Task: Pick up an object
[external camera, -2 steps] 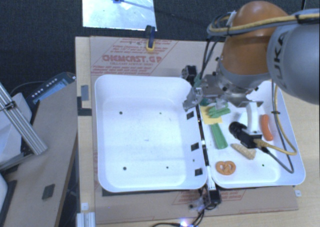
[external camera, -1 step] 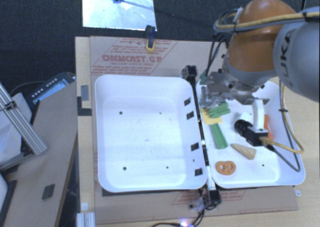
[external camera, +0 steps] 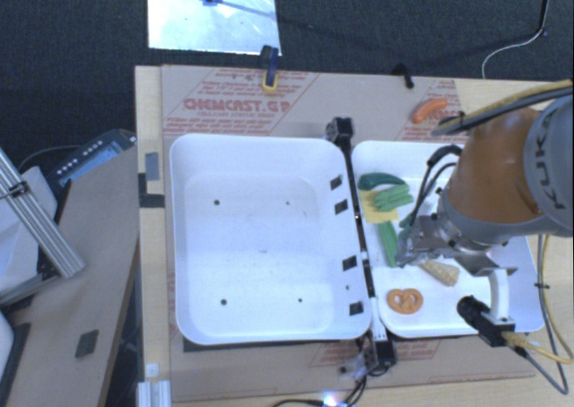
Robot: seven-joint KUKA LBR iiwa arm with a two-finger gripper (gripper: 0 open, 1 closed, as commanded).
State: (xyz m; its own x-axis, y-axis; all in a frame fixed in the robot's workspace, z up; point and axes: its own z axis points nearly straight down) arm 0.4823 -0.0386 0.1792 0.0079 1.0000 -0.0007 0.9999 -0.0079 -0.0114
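Note:
The right bin (external camera: 529, 307) holds a dark green pod-shaped toy (external camera: 384, 181), a yellow piece (external camera: 380, 202) just below it, a long green stick (external camera: 387, 242), a tan bread-like piece (external camera: 440, 270) and an orange pretzel (external camera: 404, 300). My gripper (external camera: 414, 249) is low in this bin, between the green stick on its left and the tan piece on its right, close to both. The grey and orange arm (external camera: 502, 181) hides the bin's right half.
The left bin (external camera: 179, 156) lies beside the right one, with a black divider (external camera: 357, 226) between them. An orange sausage-like toy (external camera: 430, 110) rests on the cardboard behind the right bin. A yellow clamp (external camera: 269, 81) sits at the back edge.

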